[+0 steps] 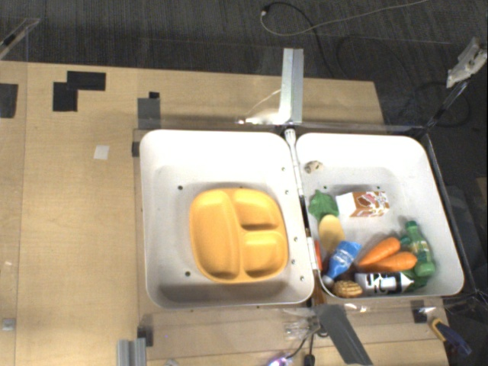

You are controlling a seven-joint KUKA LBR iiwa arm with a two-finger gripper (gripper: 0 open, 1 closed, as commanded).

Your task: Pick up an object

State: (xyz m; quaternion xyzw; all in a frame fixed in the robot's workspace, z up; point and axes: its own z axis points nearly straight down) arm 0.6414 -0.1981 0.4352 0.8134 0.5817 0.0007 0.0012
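**A:** Nothing is picked yet. Which object should the pincer go for, and is it open or closed?

**B:** I cannot tell its state. It will enter from the right, so the right bin [427,166] lies on its own side, and every small object is in there.

**A:** Start with the nearest row.

**B:** Along the near wall are a brown biscuit-like piece [347,287] and a black-and-white bottle [385,282] on its side. Both are tight to the wall, so I judge there is little room for a finger behind them.

**A:** And just beyond?

**B:** A blue bottle [341,258], two carrots [389,254] touching each other, and some green pieces [419,254] on the pincer's entry side. They are packed together, so closing there could catch two things or push one aside.

**A:** Further back?

**B:** A pale yellow fruit [330,229] and a green pepper [322,205] sit against the divider, farthest from the entry side. Beside them a white packet [366,203] has bare floor behind it and toward the pincer's side.

**A:** So the packet?

**B:** It has the most room, but it looks flat and may slip. I'd choose the pepper or the upper carrot: come straight down, jaws wide, straddling the narrow width. A small pale scrap [313,166] lies furthest back.

**A:** The left bin [164,174]?

**B:** It holds a yellow divided tray [236,233], probably too broad to grip.
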